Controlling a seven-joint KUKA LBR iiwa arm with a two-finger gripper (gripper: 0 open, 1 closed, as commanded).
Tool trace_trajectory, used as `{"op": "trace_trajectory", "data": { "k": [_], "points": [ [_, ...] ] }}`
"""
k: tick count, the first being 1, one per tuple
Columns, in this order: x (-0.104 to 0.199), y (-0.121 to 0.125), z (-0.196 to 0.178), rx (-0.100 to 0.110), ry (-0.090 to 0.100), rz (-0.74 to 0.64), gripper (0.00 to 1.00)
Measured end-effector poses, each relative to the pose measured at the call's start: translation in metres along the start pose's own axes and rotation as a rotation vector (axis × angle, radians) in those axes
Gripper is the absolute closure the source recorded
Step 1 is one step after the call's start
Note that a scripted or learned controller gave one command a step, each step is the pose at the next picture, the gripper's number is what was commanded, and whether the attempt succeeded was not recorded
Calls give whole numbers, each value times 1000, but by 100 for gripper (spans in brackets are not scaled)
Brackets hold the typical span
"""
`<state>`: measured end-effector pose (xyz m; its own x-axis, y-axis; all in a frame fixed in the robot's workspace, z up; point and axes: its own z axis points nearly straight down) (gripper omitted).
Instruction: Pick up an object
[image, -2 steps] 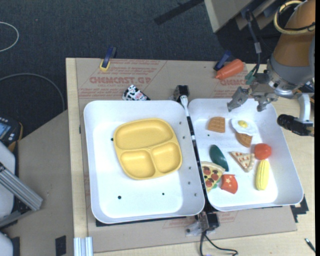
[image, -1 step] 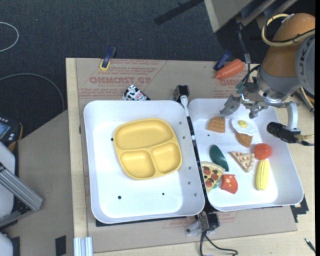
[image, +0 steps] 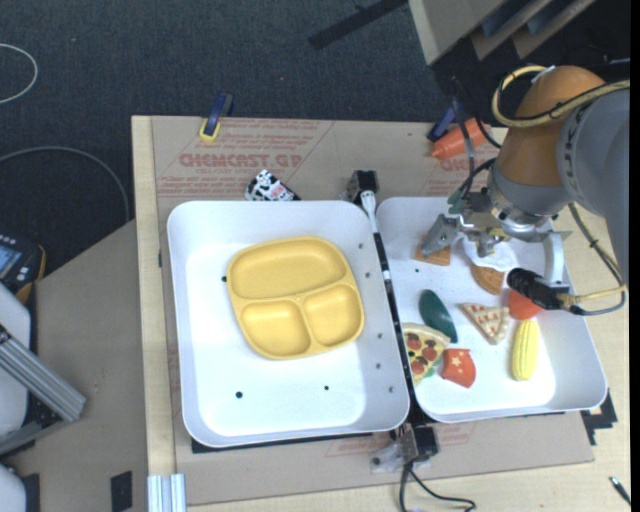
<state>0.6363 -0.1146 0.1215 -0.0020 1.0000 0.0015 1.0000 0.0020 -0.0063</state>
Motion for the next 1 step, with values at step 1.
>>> {"op": "trace_trajectory", "data": {
  "k": [1],
  "points": [
    [1,0,39,-2,0,1,0]
  ]
}}
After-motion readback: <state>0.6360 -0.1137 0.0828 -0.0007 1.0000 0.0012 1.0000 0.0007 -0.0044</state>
